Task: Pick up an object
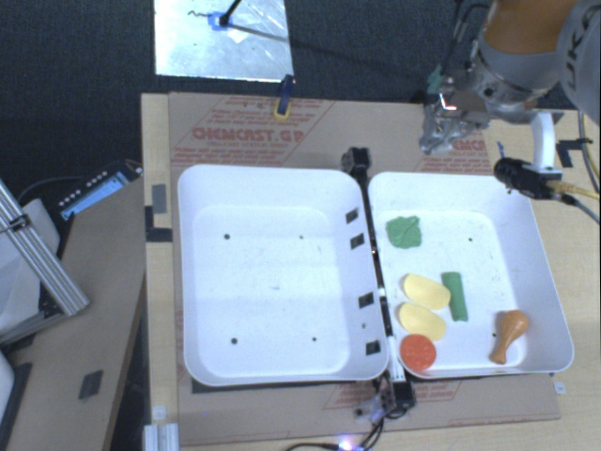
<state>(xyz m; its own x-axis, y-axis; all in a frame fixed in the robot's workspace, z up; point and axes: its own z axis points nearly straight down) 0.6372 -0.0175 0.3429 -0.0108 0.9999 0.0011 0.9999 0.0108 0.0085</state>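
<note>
The right bin point(526, 224) holds several toy foods: a green leafy piece point(405, 231), a green stick point(455, 295), two yellow pieces point(427, 291) point(422, 321), a red-orange round piece point(418, 351) at the front edge and a brown drumstick point(508, 333) at the front right. My gripper point(441, 135) hangs above the bench behind the right bin's far edge, well away from all the objects. Nothing is seen between its fingers.
The left bin point(202, 252) lies beside the right one, joined by a black clipped divider point(368, 252). A shiny metal sheet point(223, 26) lies at the back. A black cable fitting point(526, 177) juts over the right bin's far right corner.
</note>
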